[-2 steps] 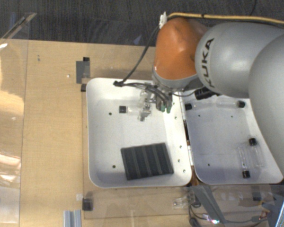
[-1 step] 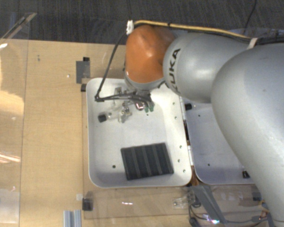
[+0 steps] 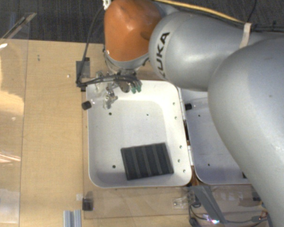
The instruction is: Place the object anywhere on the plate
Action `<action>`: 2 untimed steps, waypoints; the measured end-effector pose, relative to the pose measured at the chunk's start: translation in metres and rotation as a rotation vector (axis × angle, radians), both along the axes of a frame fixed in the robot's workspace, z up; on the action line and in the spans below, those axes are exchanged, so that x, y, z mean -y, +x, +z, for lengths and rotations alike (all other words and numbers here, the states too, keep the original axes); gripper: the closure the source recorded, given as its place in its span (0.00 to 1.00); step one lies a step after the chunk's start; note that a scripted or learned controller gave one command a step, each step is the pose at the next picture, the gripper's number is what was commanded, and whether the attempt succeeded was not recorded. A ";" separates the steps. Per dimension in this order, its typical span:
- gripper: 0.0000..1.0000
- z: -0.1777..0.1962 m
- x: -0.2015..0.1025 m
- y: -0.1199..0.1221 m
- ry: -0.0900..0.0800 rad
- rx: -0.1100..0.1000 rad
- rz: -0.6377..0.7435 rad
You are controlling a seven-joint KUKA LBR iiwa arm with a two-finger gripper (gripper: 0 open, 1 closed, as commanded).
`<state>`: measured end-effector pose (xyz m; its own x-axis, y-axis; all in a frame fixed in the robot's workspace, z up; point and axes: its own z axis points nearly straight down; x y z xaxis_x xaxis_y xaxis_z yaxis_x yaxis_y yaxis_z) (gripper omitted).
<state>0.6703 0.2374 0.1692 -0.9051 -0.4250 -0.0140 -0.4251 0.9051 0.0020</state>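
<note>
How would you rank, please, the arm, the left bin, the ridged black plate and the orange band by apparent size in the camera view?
1. Arm, though it is nearest the camera, which enlarges it.
2. Left bin.
3. Orange band, also enlarged by nearness.
4. Black plate.

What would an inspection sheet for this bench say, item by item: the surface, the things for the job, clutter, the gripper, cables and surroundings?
Surface: wooden bench bearing two white bins, the left bin and the right bin, side by side.
Job's things: a dark ribbed plate lies flat near the left bin's front edge; the object cannot be told apart.
Clutter: small black block on the bench in front of the left bin.
Gripper: gripper over the left bin's far edge, under the orange band.
Cables: yellow cable along the arm; wires at the front edge.
Surroundings: dark carpet beyond the bench.
</note>
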 end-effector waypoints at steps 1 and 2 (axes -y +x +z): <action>1.00 -0.064 0.008 0.005 -0.005 0.007 -0.060; 1.00 -0.073 0.010 -0.061 -0.008 0.018 0.413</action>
<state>0.6094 0.2276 0.0965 -0.6578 -0.7528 -0.0235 -0.7527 0.6582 -0.0147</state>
